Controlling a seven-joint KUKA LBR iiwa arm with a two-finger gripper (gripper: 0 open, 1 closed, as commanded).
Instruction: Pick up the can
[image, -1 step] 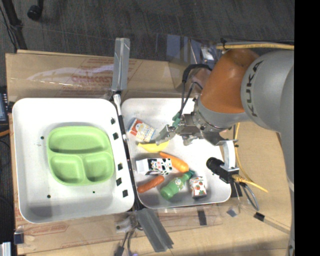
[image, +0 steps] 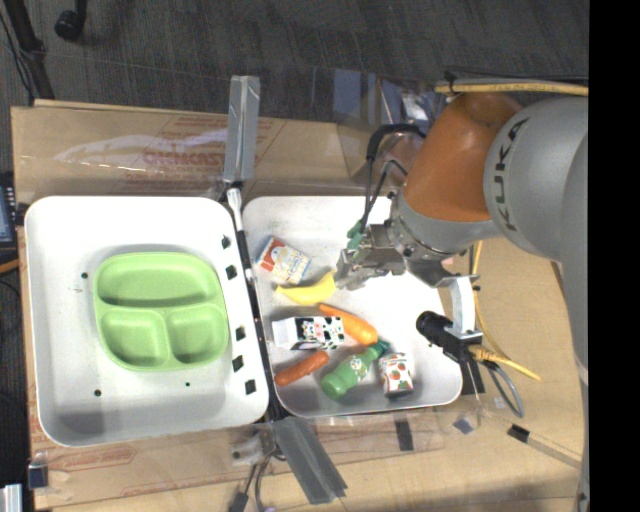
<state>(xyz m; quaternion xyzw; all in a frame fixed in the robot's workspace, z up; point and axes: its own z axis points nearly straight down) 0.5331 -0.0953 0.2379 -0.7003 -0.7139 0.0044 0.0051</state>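
Small can (image: 397, 374) upright, right bin's near-right corner.

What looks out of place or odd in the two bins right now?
Nothing is spilled or broken. The right bin is a loose jumble: banana, carrot, green bottle, small cartons and a can lying at angles, some touching. The hand hovers by the banana, well away from the can.
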